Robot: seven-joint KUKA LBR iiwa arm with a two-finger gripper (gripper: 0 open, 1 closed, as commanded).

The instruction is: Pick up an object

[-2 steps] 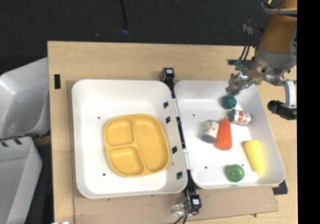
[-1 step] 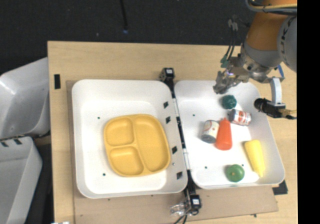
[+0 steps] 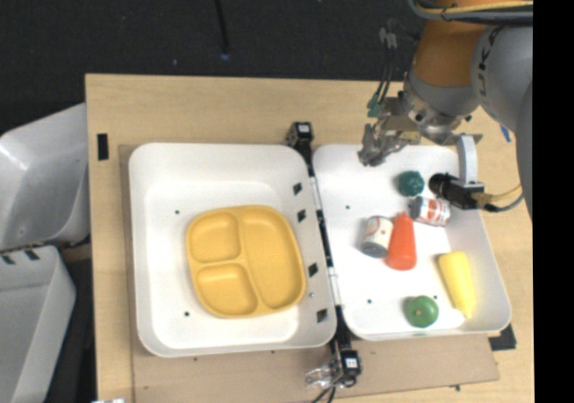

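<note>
My gripper (image 3: 375,153) hangs over the far left part of the right bin (image 3: 345,204), with nothing seen between its tips. Several small things lie in this bin. A teal ball (image 3: 411,182) sits just right of the gripper. A red and white can (image 3: 433,211) lies on its side beyond the ball. Nearer the middle, a grey and white cup (image 3: 377,235) touches an orange cone-shaped piece (image 3: 403,243). A yellow corn-like piece (image 3: 457,282) and a green round fruit (image 3: 421,311) lie at the near right.
The left bin (image 3: 161,186) holds a yellow divided plate (image 3: 244,259). A raised divider (image 3: 316,213) with black clips separates the two bins. Bare white floor shows in the right bin's near left part.
</note>
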